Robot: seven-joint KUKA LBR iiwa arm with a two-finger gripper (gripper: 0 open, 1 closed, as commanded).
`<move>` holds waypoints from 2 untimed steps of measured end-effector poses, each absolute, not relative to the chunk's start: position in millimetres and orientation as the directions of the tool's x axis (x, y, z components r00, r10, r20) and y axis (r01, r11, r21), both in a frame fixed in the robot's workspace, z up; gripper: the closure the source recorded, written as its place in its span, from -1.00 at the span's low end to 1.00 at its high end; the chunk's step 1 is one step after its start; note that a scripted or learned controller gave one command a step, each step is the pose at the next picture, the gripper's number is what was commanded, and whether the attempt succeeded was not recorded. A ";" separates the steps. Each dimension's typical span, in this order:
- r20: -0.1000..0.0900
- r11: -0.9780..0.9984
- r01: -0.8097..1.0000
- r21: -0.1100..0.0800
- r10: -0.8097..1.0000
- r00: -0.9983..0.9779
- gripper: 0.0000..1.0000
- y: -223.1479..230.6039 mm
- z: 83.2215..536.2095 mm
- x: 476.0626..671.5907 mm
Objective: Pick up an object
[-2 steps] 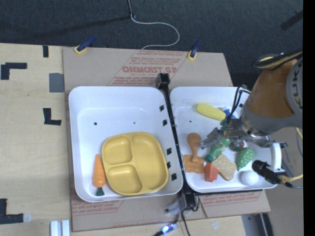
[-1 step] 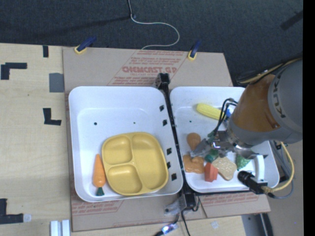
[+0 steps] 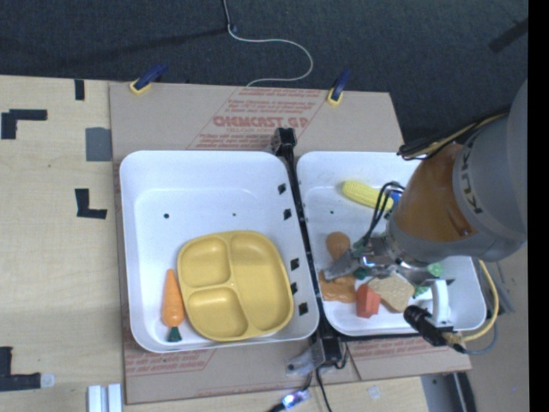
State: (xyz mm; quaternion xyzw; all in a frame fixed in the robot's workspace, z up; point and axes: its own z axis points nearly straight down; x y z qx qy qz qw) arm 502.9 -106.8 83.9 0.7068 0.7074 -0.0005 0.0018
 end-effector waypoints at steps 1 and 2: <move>0.000 0.001 1.000 0.001 1.000 -0.001 1.00 -105.7 94.5 503.4; 0.001 0.003 1.000 -0.001 1.000 -0.003 1.00 -95.0 143.0 502.6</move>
